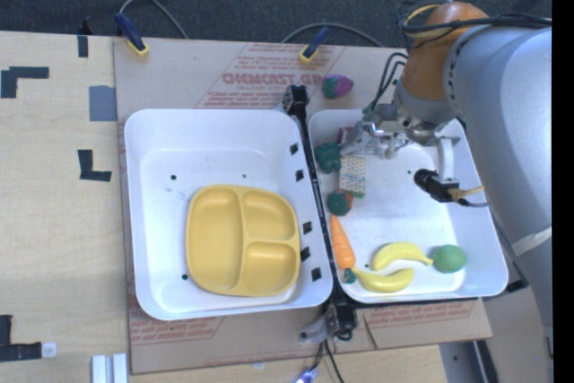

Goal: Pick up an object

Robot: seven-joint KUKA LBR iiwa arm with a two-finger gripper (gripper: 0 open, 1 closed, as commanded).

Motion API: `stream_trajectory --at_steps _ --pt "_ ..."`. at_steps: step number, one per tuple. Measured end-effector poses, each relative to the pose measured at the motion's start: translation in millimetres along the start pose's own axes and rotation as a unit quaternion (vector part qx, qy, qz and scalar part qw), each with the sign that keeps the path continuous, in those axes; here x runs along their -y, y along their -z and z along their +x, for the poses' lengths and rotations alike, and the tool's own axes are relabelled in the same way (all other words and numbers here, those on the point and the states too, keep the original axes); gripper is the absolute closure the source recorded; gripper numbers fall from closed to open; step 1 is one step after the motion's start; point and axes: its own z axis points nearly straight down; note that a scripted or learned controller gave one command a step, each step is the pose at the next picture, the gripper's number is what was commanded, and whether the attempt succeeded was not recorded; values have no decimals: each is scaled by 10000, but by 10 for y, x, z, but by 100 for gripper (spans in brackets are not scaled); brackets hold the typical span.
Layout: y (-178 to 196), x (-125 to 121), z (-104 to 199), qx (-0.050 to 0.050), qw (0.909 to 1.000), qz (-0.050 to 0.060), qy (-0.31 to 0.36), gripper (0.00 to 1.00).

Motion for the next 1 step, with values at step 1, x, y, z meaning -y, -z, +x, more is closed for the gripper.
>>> stream_trajectory --at_steps 1 --pt "-9 -97 6 15 10000 18 2 0"
